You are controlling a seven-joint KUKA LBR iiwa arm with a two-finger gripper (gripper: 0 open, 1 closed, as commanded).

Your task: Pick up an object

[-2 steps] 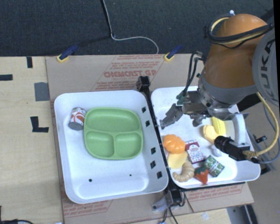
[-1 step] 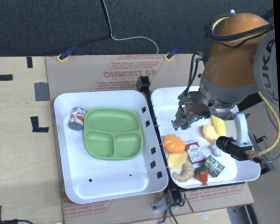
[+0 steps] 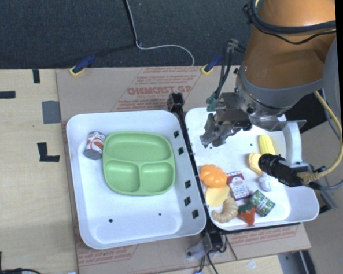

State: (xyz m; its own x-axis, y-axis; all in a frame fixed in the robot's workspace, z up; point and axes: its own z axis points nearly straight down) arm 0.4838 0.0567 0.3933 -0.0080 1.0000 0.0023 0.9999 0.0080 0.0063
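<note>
- A heap of small toy food items was seen in the right-hand shallow white bin [image 3: 298,212], gathered toward its near side: a rounded orange plastic fruit [image 3: 212,175], a pale yellow flat piece [image 3: 217,195] under it, a tan curved pastry-like piece [image 3: 223,211], a small red-and-white printed packet [image 3: 239,187], a dark green printed packet [image 3: 261,203] and a small red piece [image 3: 247,217].
- A yellow plastic corn cob [image 3: 265,144] was seen lying farther back, toward the right side of the same bin, with a second yellow piece [image 3: 254,162] just beside it.
- The dark two-finger gripper [image 3: 213,134] was seen over the far left part of the right-hand bin, above bare white floor and apart from the heap.
- Nothing was seen between its fingers; whether they were apart or together could not be told.
- The grey arm with its orange band [image 3: 294,16] was seen reaching in from the upper right.
- In the left-hand shallow white bin [image 3: 136,228], a light green three-compartment plastic tray [image 3: 139,162] was seen lying flat.
- A small red-and-white can with a grey end [image 3: 94,145] was seen on its side, touching the tray's far left corner.
</note>
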